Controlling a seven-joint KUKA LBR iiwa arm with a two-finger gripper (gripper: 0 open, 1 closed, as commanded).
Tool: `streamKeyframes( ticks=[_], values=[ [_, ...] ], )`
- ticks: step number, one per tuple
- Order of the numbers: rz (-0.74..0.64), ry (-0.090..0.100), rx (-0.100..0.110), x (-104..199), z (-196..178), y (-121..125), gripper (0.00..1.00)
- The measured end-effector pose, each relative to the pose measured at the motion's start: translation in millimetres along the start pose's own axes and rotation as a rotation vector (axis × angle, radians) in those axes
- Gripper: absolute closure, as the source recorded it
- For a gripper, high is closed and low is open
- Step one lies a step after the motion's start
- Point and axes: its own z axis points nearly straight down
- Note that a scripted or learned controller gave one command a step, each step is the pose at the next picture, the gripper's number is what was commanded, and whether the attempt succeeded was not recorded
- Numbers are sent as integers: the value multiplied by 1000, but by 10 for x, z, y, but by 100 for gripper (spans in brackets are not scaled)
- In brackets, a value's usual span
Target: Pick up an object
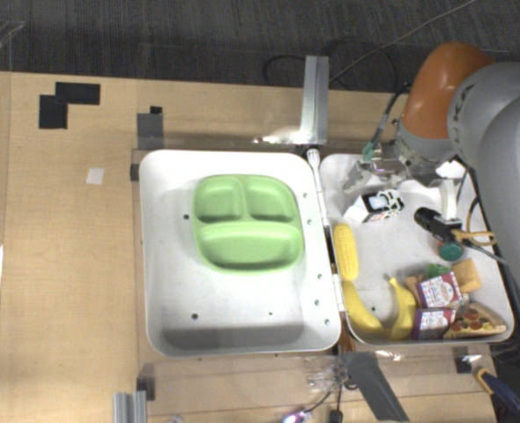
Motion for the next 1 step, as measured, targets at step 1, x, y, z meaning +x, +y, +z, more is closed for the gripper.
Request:
streamKeyframes(
  ticks=[1],
  values=[
    [6, 3, 9, -140, 41, -613, 0]
  ],
)
